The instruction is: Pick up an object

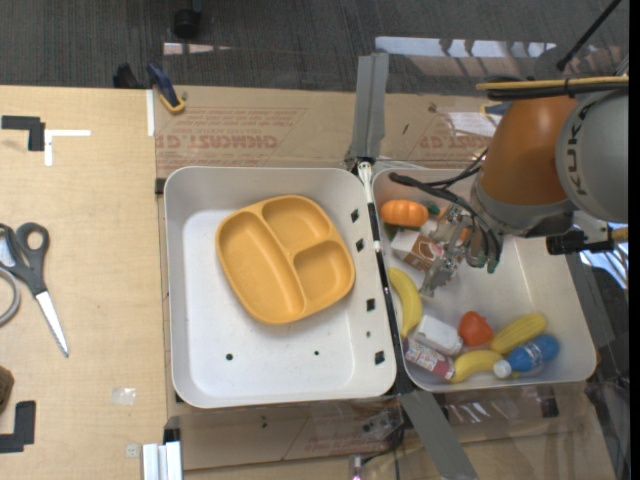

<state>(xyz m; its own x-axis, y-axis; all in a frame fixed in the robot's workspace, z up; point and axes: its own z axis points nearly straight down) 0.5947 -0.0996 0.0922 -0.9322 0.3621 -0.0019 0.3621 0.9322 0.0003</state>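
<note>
Over the right-hand shallow white bin (pixel 575 298), centre the two-finger gripper (pixel 440 268), whose opening cannot be told, above the curved yellow banana (pixel 405 303) before descending.

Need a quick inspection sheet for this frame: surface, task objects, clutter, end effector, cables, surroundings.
Surface: bench bears left bin and right bin, side by side.
Job's things: right bin holds orange toy, banana, red ball, corn cob, blue bottle, white packet.
Clutter: yellow divided plate in left bin.
End effector: low over right bin, near a small carton; finger state cannot be judged.
Cables: black cable at the wrist.
Surroundings: scissors on bench at left; cardboard behind bins.
</note>
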